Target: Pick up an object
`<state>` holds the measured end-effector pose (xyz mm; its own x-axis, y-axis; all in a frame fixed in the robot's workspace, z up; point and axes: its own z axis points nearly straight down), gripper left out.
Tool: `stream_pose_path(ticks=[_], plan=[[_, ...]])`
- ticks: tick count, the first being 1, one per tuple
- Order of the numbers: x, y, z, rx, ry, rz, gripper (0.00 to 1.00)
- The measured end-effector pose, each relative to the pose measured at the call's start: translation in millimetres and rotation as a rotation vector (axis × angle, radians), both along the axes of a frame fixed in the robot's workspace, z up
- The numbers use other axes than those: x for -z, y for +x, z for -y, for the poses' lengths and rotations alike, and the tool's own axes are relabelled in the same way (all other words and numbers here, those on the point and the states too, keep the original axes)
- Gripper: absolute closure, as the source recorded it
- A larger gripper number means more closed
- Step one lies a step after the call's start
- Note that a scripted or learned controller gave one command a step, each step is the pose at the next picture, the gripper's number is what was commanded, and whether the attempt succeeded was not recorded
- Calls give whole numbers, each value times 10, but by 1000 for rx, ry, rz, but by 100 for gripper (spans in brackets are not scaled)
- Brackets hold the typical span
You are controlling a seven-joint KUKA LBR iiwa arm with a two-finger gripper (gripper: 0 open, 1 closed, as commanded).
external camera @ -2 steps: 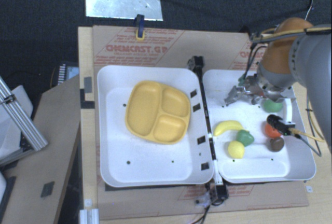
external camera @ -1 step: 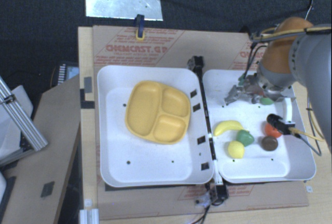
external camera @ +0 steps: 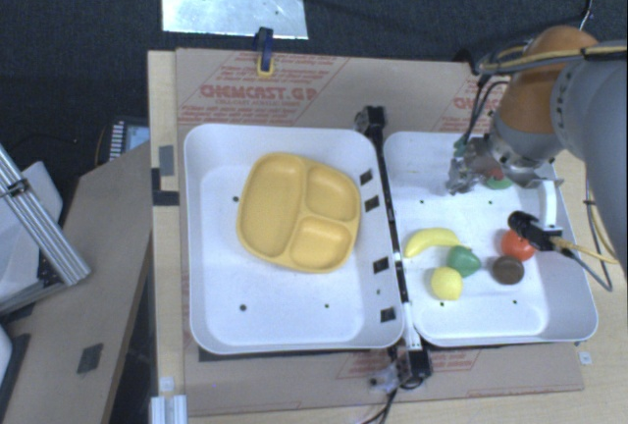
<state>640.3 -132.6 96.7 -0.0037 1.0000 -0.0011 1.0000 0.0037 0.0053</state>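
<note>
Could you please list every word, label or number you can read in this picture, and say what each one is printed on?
"CHEMCAST GP": red print on the brown protective sheet behind the left bin; the last letters are blurred, so that reading is uncertain.
More red print, cut off by the arm, on the same sheet behind the right bin: too blurred to read.
Faint red print on the sheet's front edge below the bins: unreadable.

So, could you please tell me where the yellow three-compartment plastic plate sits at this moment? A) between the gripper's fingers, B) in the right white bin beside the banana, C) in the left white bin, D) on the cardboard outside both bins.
C: the yellow three-compartment plastic plate lies flat in the left white bin, while the yellow banana is in the right white bin.
</note>
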Motion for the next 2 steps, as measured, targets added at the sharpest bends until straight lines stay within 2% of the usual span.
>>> stream_pose_path(ticks=[1, 2], plan=[[-600, 64, 83, 2, -1, 3, 100], [-1040, 70, 78, -1, 0, 1, 100]])
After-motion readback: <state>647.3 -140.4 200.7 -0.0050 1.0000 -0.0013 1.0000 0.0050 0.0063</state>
